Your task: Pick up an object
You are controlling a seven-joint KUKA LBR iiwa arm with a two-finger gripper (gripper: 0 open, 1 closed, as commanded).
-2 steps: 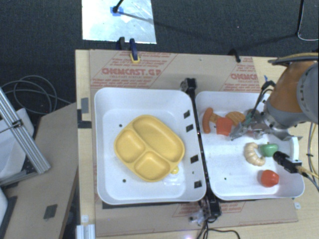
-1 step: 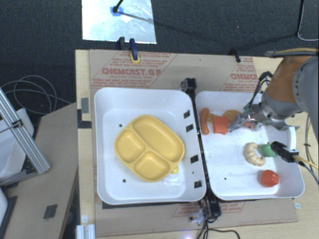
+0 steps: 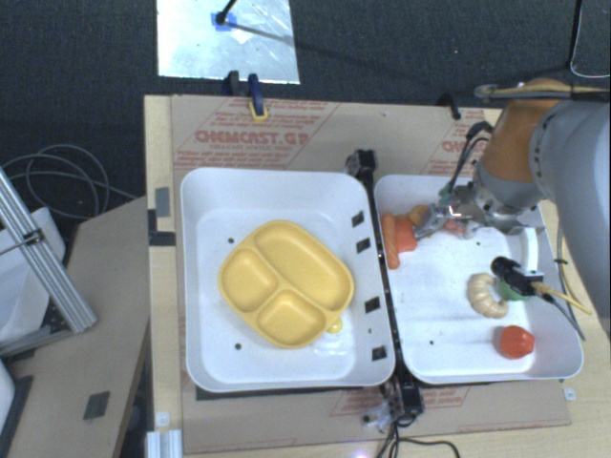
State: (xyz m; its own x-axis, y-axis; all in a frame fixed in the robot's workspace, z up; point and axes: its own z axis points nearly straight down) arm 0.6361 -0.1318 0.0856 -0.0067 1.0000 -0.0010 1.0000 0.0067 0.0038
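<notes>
My gripper (image 3: 441, 214) reaches into the right bin (image 3: 430, 351) from the right and hangs low over its upper left part. Just left of it an orange carrot-like piece (image 3: 395, 238) lies along the bin's left wall. A small orange-yellow bit (image 3: 419, 216) sits right at the gripper's tip; whether they touch is unclear. A beige curled pastry (image 3: 485, 295) lies toward the right of the bin. A red tomato (image 3: 516, 342) rests near the bin's lower right corner.
The left bin (image 3: 210, 256) holds a yellow divided plate (image 3: 285, 282) in its middle. The grey arm with its orange band (image 3: 520, 141) covers the right bin's upper right corner. A black clip-lined divider (image 3: 374, 256) separates the two bins.
</notes>
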